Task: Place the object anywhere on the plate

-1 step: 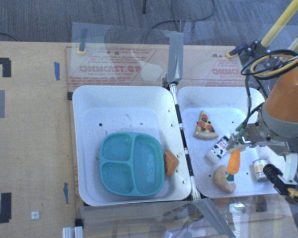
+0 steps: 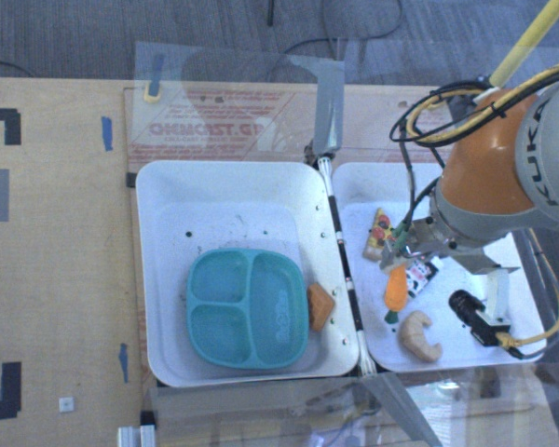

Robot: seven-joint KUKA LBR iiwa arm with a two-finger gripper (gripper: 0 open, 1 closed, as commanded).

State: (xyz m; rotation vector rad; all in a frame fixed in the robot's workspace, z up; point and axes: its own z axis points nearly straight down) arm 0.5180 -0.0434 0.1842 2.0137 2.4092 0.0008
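Note:
A teal divided plate (image 2: 249, 308) lies in the left bin (image 2: 225, 186), toward its front. An orange wedge-shaped piece (image 2: 320, 306) rests against the plate's right rim, off the plate. In the right bin (image 2: 355, 190) lie a toy carrot (image 2: 396, 290), a tan croissant (image 2: 420, 335), a colourful packet (image 2: 380, 234) and a small white, red and black packet (image 2: 419, 274). My gripper (image 2: 405, 250) hangs low over the right bin, just above the carrot's upper end and beside the colourful packet. The wrist hides the space under it.
The divider wall (image 2: 335, 250) between the two bins runs between the gripper and the plate. A grey metal bracket (image 2: 329, 110) stands at the back, above the divider. Bare bin floor (image 2: 233, 222) lies behind the plate.

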